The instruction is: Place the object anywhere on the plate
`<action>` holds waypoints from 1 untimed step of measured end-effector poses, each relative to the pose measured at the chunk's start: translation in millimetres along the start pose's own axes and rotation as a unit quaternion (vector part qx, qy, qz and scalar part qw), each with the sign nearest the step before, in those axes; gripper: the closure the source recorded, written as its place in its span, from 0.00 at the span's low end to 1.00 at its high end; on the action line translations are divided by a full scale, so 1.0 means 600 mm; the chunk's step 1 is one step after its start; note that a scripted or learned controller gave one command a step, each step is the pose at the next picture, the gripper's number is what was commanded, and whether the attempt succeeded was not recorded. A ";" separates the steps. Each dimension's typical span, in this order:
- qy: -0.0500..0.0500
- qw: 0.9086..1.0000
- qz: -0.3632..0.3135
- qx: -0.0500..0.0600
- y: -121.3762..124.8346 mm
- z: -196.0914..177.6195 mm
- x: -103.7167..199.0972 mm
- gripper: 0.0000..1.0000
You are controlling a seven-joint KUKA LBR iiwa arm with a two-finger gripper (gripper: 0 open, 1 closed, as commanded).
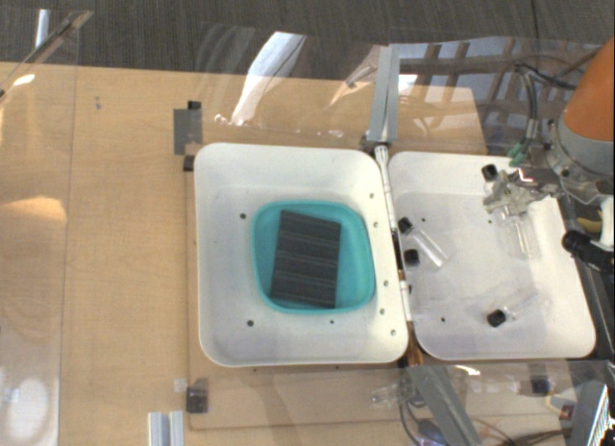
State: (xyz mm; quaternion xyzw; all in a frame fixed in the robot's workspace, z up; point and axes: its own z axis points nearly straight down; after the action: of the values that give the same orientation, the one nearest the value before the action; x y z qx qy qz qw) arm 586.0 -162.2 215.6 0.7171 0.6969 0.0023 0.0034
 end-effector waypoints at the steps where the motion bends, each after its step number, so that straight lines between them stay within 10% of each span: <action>1: 0.001 0.997 -0.077 0.003 -0.168 0.131 0.099 1.00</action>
State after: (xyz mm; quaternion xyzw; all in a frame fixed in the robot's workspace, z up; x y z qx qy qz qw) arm 487.6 -100.2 136.2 0.6616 0.7499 0.0008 0.0005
